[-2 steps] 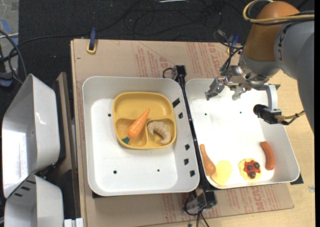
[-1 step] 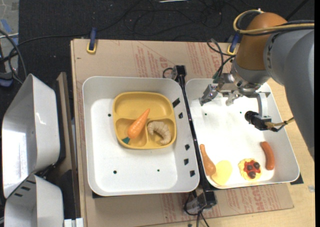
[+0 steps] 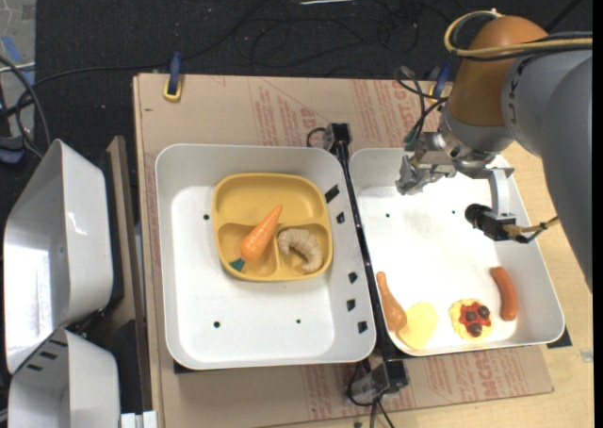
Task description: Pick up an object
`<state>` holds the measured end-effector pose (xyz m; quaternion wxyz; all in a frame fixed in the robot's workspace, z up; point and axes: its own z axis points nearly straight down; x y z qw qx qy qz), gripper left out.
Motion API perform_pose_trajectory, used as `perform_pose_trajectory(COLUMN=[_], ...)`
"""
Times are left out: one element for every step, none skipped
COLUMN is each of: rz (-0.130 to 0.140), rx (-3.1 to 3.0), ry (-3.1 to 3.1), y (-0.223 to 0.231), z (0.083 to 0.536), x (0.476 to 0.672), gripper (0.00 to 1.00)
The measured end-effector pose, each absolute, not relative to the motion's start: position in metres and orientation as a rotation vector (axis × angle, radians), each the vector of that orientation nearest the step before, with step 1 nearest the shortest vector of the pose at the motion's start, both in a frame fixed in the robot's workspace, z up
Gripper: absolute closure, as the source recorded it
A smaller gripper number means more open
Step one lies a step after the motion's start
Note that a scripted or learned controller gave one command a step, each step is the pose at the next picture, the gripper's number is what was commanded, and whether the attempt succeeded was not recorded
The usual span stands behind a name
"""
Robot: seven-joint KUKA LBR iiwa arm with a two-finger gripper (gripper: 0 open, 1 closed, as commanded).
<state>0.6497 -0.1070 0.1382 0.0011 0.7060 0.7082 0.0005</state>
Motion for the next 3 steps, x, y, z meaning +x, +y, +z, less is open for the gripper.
perform_pose_trajectory(rz=[0.004, 0.005, 0.006], rx=[2.22, 2.215, 2.215], ry=[2.216, 2.221, 2.221], y=[-0.114, -0.116, -0.116], z=[0.199, 0.245, 0.296], x=[0.646, 0.655, 0.656], gripper=[1.0, 1.0, 1.0])
